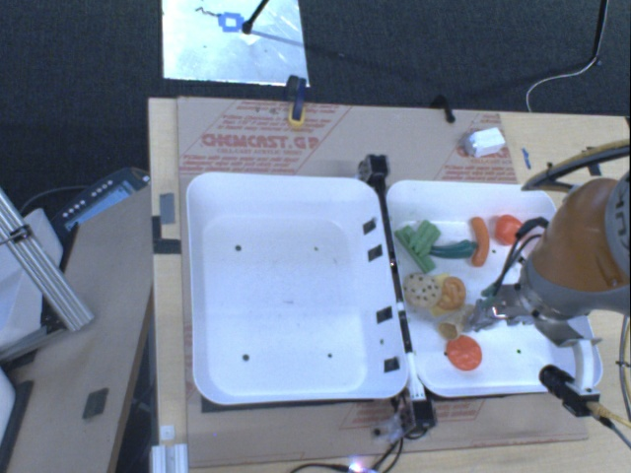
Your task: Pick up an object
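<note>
The right bin [523,368] holds several small toys. At the back are a green piece [418,241], a dark teal piece [455,250], an orange sausage shape [479,239] and a red-orange ball [507,228]. Nearer the middle lie a tan dotted cookie [421,289] and an orange ring [453,293]. A small orange bit [449,330] and a red round toy [465,353] sit at the front. My gripper [482,314] is low in this bin, just right of the orange ring and above the red round toy. Nothing visibly hangs from it.
The left bin [212,205] lies beside the right one, with a black divider [389,264] between them. A small white box [484,143] and a yellow clamp [296,101] sit on the cardboard behind. The arm's orange band [592,235] overhangs the right bin's right side.
</note>
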Robot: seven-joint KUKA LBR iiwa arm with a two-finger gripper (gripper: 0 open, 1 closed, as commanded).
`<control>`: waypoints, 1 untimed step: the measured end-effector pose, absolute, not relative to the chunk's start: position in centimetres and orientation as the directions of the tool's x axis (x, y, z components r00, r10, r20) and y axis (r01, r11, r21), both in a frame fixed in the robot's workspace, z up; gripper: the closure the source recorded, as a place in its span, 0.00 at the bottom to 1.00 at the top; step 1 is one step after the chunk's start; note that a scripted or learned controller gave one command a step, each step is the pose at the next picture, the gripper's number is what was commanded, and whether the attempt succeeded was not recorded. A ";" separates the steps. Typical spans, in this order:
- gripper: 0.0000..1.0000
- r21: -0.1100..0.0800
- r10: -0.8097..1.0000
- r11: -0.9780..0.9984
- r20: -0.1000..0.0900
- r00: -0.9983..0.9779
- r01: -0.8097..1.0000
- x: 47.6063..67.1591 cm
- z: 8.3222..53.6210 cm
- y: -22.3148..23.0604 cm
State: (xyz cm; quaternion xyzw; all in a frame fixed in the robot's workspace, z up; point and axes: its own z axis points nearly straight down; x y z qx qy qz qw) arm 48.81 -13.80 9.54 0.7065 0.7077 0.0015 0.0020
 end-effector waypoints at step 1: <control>1.00 0.004 1.000 0.006 -0.001 -0.006 1.000 52.3 8.4 -12.6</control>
